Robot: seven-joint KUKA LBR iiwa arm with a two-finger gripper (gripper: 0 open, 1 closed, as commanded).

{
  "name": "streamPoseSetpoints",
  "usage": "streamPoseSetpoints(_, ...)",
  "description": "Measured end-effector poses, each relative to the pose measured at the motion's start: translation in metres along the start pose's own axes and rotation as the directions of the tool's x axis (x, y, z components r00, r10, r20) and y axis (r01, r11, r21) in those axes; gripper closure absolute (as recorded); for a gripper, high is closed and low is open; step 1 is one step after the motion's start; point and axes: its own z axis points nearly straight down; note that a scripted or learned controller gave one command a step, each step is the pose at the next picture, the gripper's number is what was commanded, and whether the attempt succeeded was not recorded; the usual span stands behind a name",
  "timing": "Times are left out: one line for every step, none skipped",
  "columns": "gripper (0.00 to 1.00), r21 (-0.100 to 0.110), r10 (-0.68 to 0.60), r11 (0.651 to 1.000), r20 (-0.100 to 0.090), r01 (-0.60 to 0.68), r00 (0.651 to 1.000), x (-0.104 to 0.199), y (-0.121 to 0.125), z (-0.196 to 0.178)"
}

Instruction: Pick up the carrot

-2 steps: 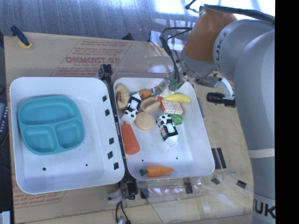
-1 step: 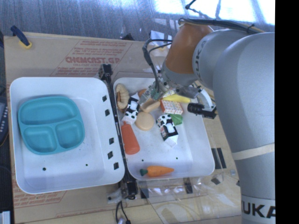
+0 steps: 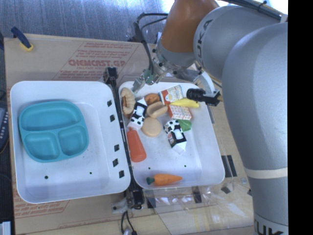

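Note:
The carrot [image 3: 165, 179], orange with a green top, lies flat near the front edge of the right bin [image 3: 208, 168], its green end pointing left. My gripper [image 3: 147, 77] hangs over the far left corner of that bin, well behind the carrot and apart from it. The pile of toy food lies between the two. Nothing shows in the gripper.
A cluster fills the right bin's far half: red-orange bottle [image 3: 136, 145], two cow-patterned cartons [image 3: 139, 114] [image 3: 175, 132], round cookie [image 3: 151, 127], banana [image 3: 185, 103], small boxes [image 3: 180, 112]. A blue divided plate [image 3: 53, 129] rests in the left bin [image 3: 29, 180]. The arm's bulk covers the right side.

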Motion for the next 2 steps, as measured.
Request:
streamPoseSetpoints(0.00,0.016,0.061,0.998,-0.005,-0.061,0.998,0.035,-0.051,0.019)
streamPoseSetpoints(0.00,0.012,0.166,0.986,-0.009,-0.166,0.986,0.166,-0.034,-0.002)
